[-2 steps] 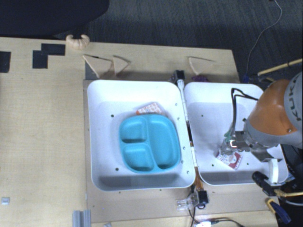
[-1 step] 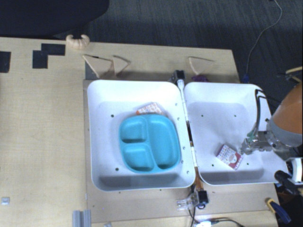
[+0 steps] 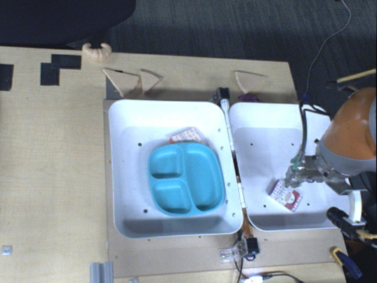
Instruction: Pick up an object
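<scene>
A pale wooden bench (image 3: 53, 175) stands on dark carpet (image 3: 235, 16).

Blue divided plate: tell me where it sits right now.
In the camera view, the blue divided plate lies in the left bin, near its middle, with a small red-and-white packet tucked at its far edge.

One fixed camera, mounted above the table (image 3: 53, 175), looking down at a slant. Both white bins sit mid-frame: left bin (image 3: 126, 158), right bin (image 3: 259, 134). Far table edge and dark floor run along the top. Moderate distance, whole bins within frame. Arm (image 3: 353, 137) enters from the right edge.
</scene>
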Robot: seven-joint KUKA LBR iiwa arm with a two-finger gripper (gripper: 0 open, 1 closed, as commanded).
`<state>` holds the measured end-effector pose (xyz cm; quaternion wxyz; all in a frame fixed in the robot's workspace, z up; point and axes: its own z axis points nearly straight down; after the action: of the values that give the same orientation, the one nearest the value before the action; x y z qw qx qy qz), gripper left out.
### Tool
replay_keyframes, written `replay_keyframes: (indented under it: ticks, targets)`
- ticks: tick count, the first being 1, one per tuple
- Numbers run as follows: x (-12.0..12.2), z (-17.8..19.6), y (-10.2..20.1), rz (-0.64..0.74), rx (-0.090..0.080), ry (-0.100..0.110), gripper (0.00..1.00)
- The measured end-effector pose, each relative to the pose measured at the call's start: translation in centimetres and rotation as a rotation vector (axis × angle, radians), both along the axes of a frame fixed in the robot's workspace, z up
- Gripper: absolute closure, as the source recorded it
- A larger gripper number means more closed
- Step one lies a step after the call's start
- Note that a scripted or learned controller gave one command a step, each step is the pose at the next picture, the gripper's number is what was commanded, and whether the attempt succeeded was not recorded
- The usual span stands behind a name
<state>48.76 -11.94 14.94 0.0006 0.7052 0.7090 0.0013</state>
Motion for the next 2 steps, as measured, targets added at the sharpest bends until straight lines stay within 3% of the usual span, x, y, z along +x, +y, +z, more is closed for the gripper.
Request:
replay_keyframes:
  ticks: [1,2]
  targets:
    - [5.7,3.5,6.0,0.001,0.0,-0.001,1.0]
    - [11.5,3.5,9.3,0.002,0.0,0.0,1.0]
